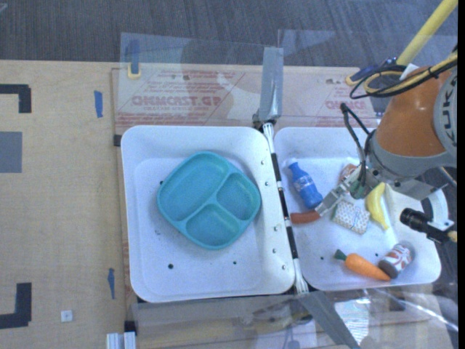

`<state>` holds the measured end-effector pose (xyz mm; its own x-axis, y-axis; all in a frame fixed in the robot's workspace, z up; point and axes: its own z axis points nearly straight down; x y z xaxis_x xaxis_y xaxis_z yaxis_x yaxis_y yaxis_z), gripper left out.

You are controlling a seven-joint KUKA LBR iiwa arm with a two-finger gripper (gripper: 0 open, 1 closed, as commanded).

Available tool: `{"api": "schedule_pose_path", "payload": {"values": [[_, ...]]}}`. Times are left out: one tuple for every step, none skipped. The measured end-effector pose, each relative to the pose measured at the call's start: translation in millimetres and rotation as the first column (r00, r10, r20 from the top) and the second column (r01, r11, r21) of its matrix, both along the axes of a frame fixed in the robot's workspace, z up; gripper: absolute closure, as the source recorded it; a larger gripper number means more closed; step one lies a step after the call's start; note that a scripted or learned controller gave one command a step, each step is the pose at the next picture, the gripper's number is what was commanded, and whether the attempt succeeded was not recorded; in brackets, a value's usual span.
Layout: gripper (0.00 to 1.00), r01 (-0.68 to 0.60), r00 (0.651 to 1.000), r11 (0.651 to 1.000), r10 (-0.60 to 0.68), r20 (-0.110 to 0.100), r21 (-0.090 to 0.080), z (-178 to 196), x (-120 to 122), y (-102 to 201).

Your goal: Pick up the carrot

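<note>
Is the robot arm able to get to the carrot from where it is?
Probably yes. The carrot lies uncovered near the right bin's front edge, and the gripper hovers in that bin; a small can beside it might crowd the fingers.

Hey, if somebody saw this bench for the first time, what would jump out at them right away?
Probably the teal divided plate, alone in the middle of the left bin. Next, the grey and orange arm reaching in from the right over the right bin, its end effector low among small items such as a blue bottle and a banana. The carrot lies near that bin's front edge, apart from the end effector.
</note>
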<state>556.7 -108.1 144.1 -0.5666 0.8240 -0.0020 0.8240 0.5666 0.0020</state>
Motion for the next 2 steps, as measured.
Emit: {"api": "schedule_pose_path", "payload": {"values": [[0.0, 0.225, 0.974, 0.974, -0.225, -0.004, 0.001, 4, -69, -40], [0.0, 0.17, 0.985, 0.985, -0.17, -0.004, 0.001, -21, -77, -45]]}}
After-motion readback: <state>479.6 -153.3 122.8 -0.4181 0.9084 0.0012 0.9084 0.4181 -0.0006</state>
